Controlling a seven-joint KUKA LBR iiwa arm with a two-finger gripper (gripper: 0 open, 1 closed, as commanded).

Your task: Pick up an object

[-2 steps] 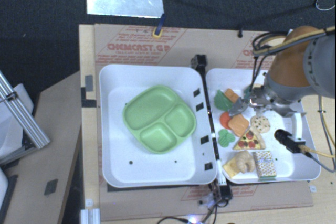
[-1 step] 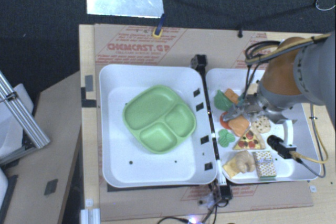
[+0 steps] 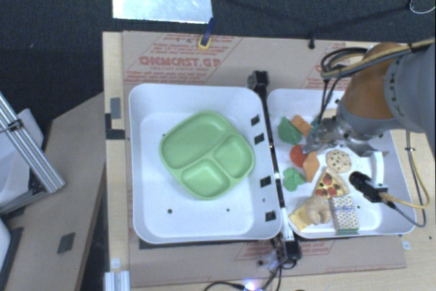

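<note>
Left bin (image 3: 146, 146): one green divided plate (image 3: 206, 154). Right bin (image 3: 388, 218): about nine toy foods; tool (image 3: 315, 142) state unclear.

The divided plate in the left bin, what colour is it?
Light green, plain with no pattern; the plate shows clearly in the camera view.

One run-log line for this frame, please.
phase: reaching | end effector: low in right bin, over toy food | green plate: left bin | grasp: unconfirmed

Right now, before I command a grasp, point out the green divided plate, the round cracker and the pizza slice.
green divided plate (image 3: 206, 155): camera view, on the ridge between its compartments.
round cracker (image 3: 338, 161): camera view, centre of its speckled face.
pizza slice (image 3: 331, 185): camera view, middle of the topping.
</note>
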